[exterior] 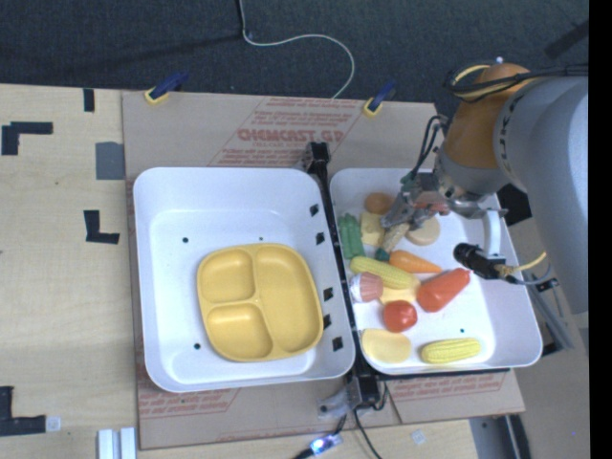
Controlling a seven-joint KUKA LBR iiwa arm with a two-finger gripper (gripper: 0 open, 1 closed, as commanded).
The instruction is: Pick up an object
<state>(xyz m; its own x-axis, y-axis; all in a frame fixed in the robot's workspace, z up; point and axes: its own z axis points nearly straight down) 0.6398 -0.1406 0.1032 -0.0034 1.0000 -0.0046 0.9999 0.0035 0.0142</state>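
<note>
The right bin [507,338] holds several toy foods: a carrot [414,262], a red pepper [443,289], a tomato [400,315], two corn cobs [384,273] [450,351], a green piece [350,234], a brown piece [379,203] and a pale yellow piece [385,345]. My gripper [400,224] reaches down into the bin's upper middle, just above the carrot and beside a cream piece [424,229]. I cannot see anything held.
The left bin [167,256] holds a yellow divided plate [258,300]. The grey arm with its orange band [478,127] comes in from the upper right over the right bin's far corner. Clamps and a white cable lie beyond the bins.
</note>
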